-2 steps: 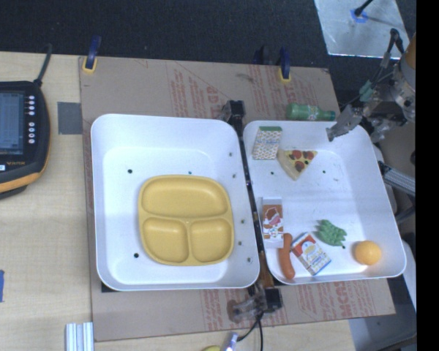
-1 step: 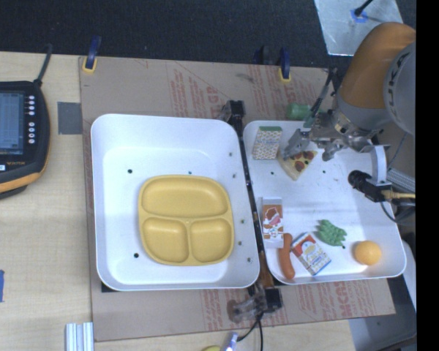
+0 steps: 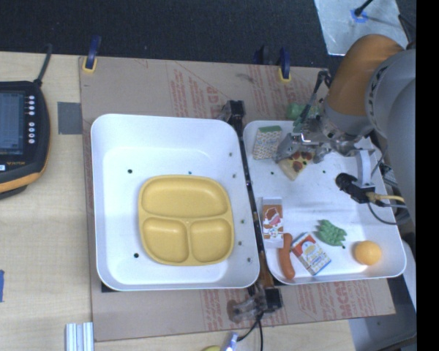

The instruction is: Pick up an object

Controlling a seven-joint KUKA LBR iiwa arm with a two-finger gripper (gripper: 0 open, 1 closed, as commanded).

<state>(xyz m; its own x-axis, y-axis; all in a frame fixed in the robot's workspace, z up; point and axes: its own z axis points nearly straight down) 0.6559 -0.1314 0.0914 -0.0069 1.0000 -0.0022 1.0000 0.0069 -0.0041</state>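
Hanging low with the gripper (image 3: 301, 143) at the 12 o'clock end of the right bin (image 3: 395, 269), entered from 3 o'clock; impossible to tell whether open or closed from this slant, and nothing seen clamped in it. Looks like the approach or descent step of the pick, lift not yet begun. Just at 6 o'clock of the tool, touching or nearly under it, a small pizza-slice toy (image 3: 295, 167), the likeliest target; at 9 o'clock, just beside, a pale patterned packet (image 3: 266, 142). Further out toward 6 o'clock: a red-and-white box (image 3: 271, 216), a sausage (image 3: 287, 257), a small carton (image 3: 312, 254), a green leafy toy (image 3: 330, 233) and an orange ball (image 3: 366, 253), all well apart from the tool. Far at 9 o'clock, the left bin (image 3: 110, 196) with a yellow divided plate (image 3: 186, 219). Next, probably: settle squarely over the slice, close firmly on it, then rise straight up while keeping off the packet and the near bin wall
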